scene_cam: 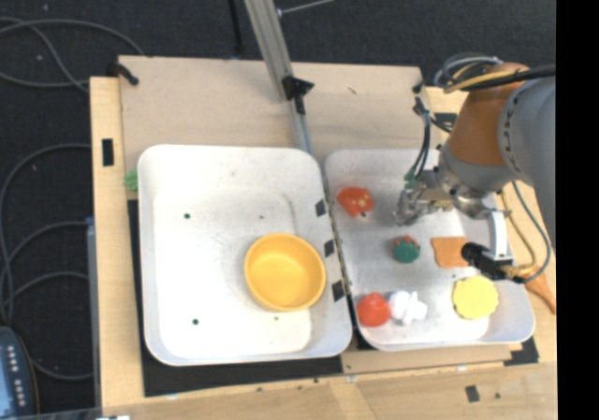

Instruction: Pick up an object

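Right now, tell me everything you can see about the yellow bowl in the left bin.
The yellow bowl is round, plain, smooth and matte, likely plastic. It stands upright with its opening facing up, and nothing shows inside it. It sits on the floor of the left bin, toward that bin's lower right corner, close to the divide between the two bins. The gripper is over the right bin, apart from the bowl.

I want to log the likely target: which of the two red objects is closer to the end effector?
The red object at the far side of the right bin, just left of the end effector. The other red object lies by the near rim.
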`<control>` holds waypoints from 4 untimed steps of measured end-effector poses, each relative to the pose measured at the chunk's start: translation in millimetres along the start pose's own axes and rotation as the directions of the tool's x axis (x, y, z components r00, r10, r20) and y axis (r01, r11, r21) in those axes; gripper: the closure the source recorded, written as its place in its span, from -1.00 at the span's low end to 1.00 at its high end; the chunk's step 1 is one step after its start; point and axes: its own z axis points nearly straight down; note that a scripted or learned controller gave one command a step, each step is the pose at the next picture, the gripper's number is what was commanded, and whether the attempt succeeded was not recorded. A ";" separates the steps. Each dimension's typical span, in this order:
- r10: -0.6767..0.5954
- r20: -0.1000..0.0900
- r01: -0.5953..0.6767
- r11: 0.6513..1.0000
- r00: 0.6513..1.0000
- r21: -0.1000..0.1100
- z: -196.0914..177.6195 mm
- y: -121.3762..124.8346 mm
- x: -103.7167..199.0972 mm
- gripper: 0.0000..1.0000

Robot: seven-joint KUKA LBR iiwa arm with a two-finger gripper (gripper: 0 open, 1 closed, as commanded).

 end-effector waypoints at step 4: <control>-0.013 -0.004 0.013 1.000 1.000 0.000 -118.1 37.1 102.6 1.00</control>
